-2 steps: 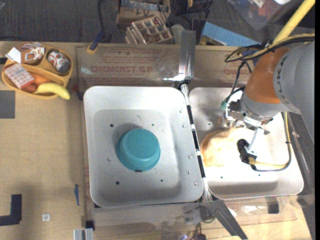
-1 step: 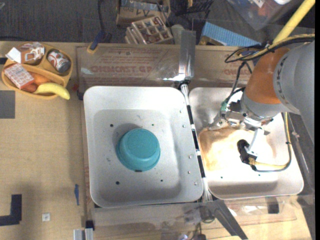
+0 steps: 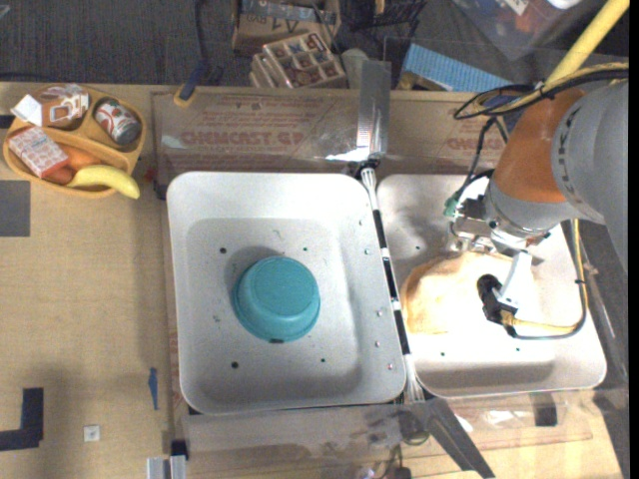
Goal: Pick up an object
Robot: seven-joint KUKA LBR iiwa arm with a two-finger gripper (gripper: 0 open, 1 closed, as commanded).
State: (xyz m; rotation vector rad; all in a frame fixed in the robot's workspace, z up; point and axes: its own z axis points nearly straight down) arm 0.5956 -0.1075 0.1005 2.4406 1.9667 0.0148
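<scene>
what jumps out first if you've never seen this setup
A teal bowl, upside down, sits alone in the middle of the left bin. The grey arm with its orange band hangs over the right bin, above a tan rounded thing. A yellow tray of toy food lies far left.
</scene>
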